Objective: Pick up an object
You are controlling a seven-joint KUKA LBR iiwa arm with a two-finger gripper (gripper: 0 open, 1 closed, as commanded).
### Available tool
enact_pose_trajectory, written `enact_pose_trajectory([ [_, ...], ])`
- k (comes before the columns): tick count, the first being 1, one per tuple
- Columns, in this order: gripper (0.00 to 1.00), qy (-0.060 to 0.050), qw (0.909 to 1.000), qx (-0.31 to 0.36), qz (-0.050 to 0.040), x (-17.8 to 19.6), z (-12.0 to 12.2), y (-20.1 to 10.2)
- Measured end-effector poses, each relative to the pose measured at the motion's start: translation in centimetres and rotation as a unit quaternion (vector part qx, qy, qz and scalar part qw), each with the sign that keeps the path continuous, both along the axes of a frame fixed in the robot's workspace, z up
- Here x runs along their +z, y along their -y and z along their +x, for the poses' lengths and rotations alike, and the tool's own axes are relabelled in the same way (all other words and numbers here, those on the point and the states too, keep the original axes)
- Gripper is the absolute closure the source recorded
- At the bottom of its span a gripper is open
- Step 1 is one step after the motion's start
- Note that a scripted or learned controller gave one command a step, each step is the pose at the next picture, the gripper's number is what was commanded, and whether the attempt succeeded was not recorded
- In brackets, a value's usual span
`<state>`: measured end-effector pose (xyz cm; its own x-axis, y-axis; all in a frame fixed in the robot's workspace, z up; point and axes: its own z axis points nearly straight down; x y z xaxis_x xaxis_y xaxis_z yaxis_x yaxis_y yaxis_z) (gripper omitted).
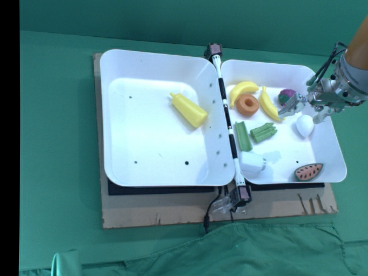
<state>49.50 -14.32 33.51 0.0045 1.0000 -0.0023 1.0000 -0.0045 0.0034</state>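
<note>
Arm [357,62] at 3 o'clock: orange band up top, grey ribbed collar beneath. Wrist block silver-grey metal, boxy, small brackets. Thin dark cables loop along side at 10 o'clock of collar. Jaws pale metallic grey, short, angular.

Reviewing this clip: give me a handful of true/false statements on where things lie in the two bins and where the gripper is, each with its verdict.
1. The yellow bottle lies in the left bin. True.
2. The watermelon slice lies in the left bin. False: it is in the right bin, near its front right corner.
3. The orange ring lies between two bananas. True.
4. The gripper hangs over the left bin. False: it is over the right bin, near the purple object and the white egg.
5. The right bin holds a single item. False: it holds several.
</note>
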Motion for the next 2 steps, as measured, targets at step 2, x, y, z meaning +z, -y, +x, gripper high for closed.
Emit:
enact_pose_trajectory([
  [2, 0.0, -0.005, 1.0, 0.0, 0.0018, -8.8, -3.0, -0.8],
])
